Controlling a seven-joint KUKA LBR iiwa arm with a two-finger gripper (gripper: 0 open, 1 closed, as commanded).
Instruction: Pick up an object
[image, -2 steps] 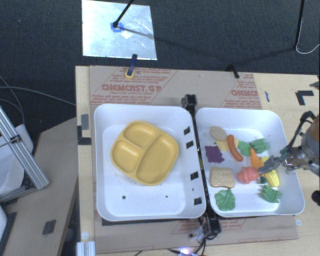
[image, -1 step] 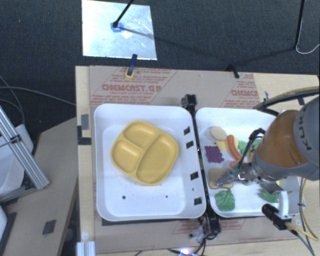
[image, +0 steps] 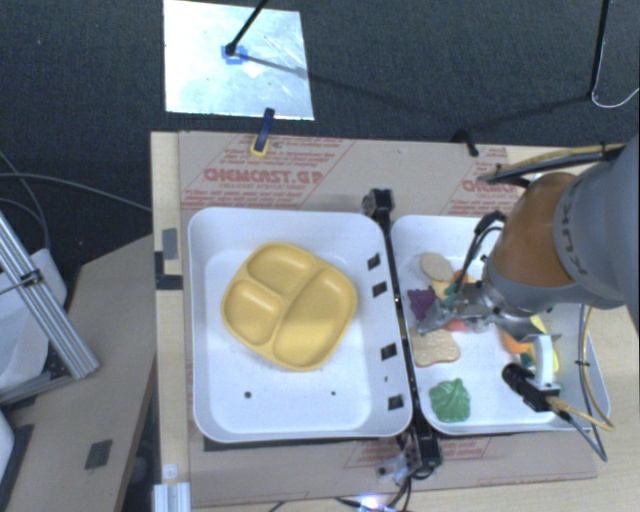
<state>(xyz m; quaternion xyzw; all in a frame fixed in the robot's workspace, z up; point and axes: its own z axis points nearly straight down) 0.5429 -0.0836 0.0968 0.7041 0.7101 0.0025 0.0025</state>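
Observation:
My gripper (image: 441, 314) is low in the right bin (image: 470, 228), at its left-middle, with the grey and orange arm (image: 545, 250) reaching in from the right. It sits among toy foods. Purple grapes (image: 421, 300) lie just left of it. A tan flat piece (image: 436, 349) lies just below it, and a round tan cookie (image: 437, 267) lies above. A small red-orange piece (image: 457, 323) shows right at the gripper tip; whether it is gripped is hidden. A green leafy piece (image: 450, 398) lies near the front edge.
The left bin (image: 215, 390) holds a yellow three-compartment plate (image: 289, 305). A black divider with clips (image: 392, 300) runs between the bins. Orange (image: 521, 349) and yellow (image: 540, 325) pieces lie under the arm at the right. A black tool part (image: 527, 388) hangs near the front right.

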